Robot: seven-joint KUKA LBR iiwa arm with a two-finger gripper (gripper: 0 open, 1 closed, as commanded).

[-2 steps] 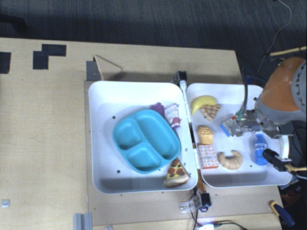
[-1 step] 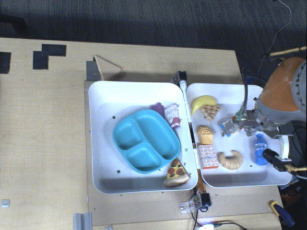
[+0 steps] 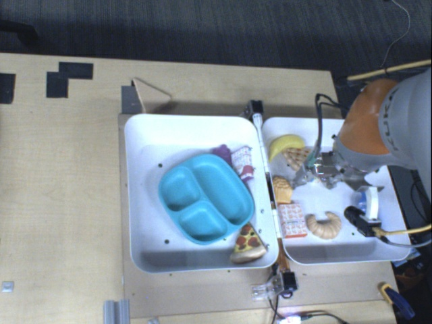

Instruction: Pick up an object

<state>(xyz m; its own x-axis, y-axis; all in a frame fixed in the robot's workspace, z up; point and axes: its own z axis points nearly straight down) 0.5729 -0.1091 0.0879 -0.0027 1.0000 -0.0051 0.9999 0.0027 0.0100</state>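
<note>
Two white bins sat side by side. Left of the divider (image 3: 264, 167) lay a blue tray (image 3: 202, 198); right of it, a croissant (image 3: 324, 225), below the end effector (image 3: 317, 169), whose opening I couldn't tell. Crowded toys nearby risked a glancing miss.

One fixed camera looks down at a slant on both white bins (image 3: 142, 181).

My workplace seen from above

A light wooden bench (image 3: 61, 181) is lying under me, black tape marks (image 3: 67, 78) sticking on it; dark carpet floor (image 3: 202, 19) is showing behind.
</note>
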